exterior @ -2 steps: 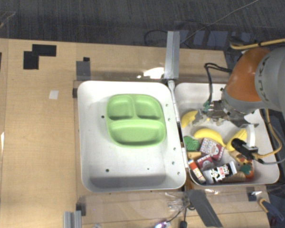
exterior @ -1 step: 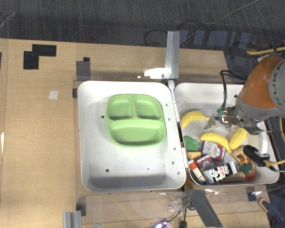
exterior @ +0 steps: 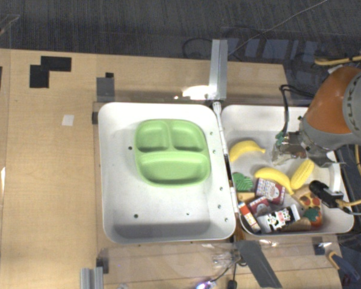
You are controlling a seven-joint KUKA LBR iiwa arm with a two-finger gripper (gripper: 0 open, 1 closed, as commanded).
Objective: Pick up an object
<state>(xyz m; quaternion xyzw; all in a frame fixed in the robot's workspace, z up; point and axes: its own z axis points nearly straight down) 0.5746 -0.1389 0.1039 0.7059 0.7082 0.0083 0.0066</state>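
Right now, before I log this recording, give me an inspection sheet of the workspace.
Surface: wooden bench bearing two white bins side by side.
Job's things: right bin holds two bananas, a corn cob, a red packet and other small items piled at its near end.
Clutter: green divided tray in the left bin.
Grippers: gripper low over the right bin beside the bananas; nothing seen between its fingers.
Cables: black cables behind the bins.
Surroundings: dark carpet beyond the bench.

The grey arm [exterior: 340, 110] with its orange band reaches in from the right, claw [exterior: 287, 150] lowered, pointing left.
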